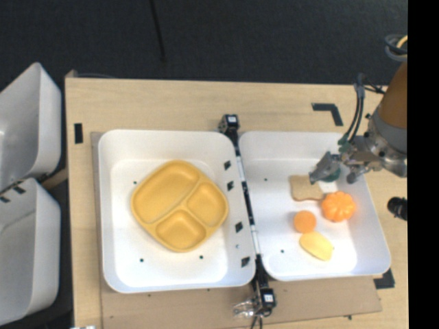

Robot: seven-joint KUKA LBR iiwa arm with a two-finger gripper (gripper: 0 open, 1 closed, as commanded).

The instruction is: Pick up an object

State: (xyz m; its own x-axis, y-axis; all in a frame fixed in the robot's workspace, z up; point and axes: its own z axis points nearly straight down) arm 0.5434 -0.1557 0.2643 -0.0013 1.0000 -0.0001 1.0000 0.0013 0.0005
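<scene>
In the right bin (274,149) lie a tan flat piece (304,188), an orange pumpkin-like object (338,206), a small orange ball (304,221) and a pale yellow lemon-shaped object (316,246). My gripper (336,169) hangs over the bin's right part, just above the tan piece's right end and the pumpkin. Its fingers spread apart, and nothing sits between them.
The left bin (116,156) holds a yellow divided plate (179,205). A clip-lined divider (243,197) separates the bins. White containers (24,184) stand off the bench at the left. Cables run down the arm at the right.
</scene>
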